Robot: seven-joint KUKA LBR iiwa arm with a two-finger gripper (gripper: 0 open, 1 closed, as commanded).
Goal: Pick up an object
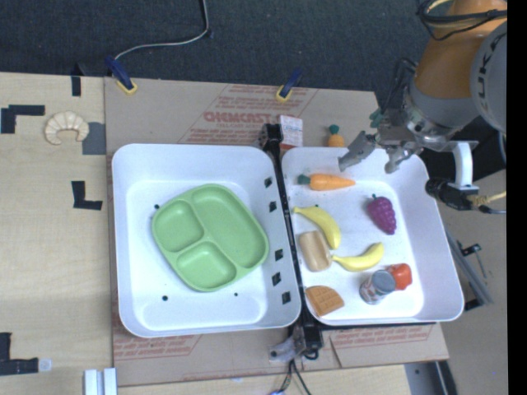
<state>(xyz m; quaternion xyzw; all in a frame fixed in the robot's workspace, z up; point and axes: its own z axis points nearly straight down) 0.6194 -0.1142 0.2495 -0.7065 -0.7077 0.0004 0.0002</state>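
In the right bin (436,245), nearest the camera, lie a can (380,285), bread (324,300) and two bananas (356,259). Farther back lies a carrot (330,183), likely light, stiff and smooth, best pinched across its middle. Just beyond it the gripper (375,155) hovers, jaws spread apart and holding nothing.

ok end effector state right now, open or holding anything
end effector: open, holding nothing, fingers spread above the right bin's far edge, near the carrot.
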